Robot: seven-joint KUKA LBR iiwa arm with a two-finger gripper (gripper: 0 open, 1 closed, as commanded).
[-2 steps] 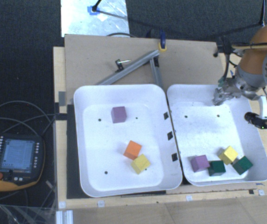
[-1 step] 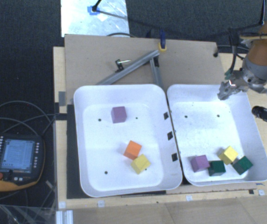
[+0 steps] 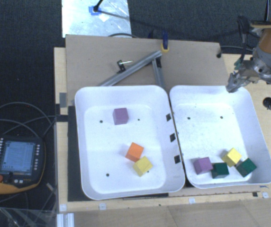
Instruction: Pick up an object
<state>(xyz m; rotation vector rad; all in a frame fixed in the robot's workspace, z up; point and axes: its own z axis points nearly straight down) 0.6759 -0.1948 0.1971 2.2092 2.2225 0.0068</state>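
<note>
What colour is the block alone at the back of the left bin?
Purple, seen in the camera view.

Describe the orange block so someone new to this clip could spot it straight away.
Start at the left shallow white bin. Near its lower middle sits the small orange cube, touching a yellow cube just below and to its right. A purple cube lies apart, higher up; the orange one is the only block of that colour in either bin.
</note>
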